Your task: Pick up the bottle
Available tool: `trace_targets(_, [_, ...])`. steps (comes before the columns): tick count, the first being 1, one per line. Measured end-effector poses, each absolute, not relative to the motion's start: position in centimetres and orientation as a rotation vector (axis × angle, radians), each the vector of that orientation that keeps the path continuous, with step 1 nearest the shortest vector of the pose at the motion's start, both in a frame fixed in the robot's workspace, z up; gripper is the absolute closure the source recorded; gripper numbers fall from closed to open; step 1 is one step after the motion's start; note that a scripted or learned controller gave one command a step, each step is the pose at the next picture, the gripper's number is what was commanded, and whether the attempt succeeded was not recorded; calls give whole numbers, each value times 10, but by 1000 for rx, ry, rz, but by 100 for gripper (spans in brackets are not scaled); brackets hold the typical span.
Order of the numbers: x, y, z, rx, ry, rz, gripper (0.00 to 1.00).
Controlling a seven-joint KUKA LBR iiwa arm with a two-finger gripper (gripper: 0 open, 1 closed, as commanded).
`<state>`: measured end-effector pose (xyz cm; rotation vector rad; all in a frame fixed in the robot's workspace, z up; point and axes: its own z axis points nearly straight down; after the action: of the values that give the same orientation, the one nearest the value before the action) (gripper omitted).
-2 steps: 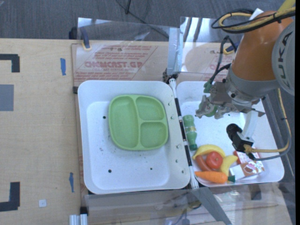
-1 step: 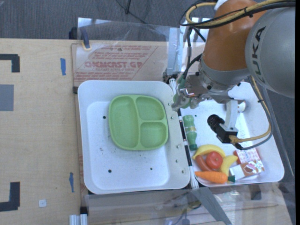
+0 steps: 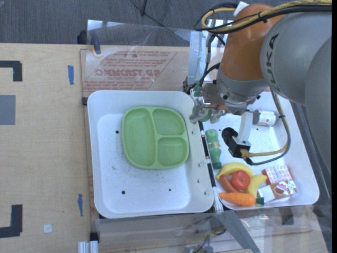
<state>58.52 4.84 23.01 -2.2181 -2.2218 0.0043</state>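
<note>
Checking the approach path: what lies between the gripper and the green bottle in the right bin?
Nothing. In the camera view the gripper hangs just above the bottle; the short stretch between shows bare white bin floor.

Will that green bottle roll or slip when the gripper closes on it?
The bottle lies on its side and looks round, so a nudge would probably roll it. It rests by the right bin's left wall, which may stop it. Its smooth plastic could slip.

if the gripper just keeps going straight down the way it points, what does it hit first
Most likely the green bottle, which lies along the right bin's left wall just below the gripper. Depth is hard to judge from this slanted view, so it could instead land on the rims between the bins.
</note>
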Motion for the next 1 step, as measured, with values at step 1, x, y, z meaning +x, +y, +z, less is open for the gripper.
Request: trace_targets(1, [583, 87, 362, -2362, -2072, 0, 100])
